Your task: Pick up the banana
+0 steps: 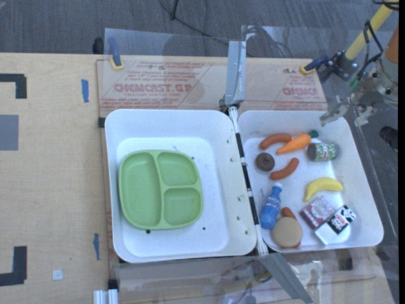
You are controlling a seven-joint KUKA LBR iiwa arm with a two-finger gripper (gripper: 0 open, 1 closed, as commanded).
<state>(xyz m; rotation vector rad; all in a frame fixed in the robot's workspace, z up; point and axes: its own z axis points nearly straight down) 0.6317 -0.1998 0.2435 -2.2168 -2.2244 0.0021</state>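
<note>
A yellow banana (pixel 323 187), an orange carrot (pixel 294 145), a blue bottle (pixel 270 207) and a black-and-white carton (pixel 335 223) lie in a white bin (pixel 370 198); the tray (pixel 161 189) is green.

Two bins side by side on the bench. In the left bin (pixel 126 125), a tray (pixel 161 189) with three parts. In the right bin (pixel 364 176), a banana (pixel 323 187) near the middle, beside a can (pixel 322 151) behind it and two small boxes (pixel 329 215) in front. Left of the banana, two sausages (pixel 283 168), a carrot (pixel 295 144), a donut (pixel 264 162), a bottle (pixel 270 207) and a bun (pixel 287 232). Gripper (pixel 345 106) above the far right corner.
</note>
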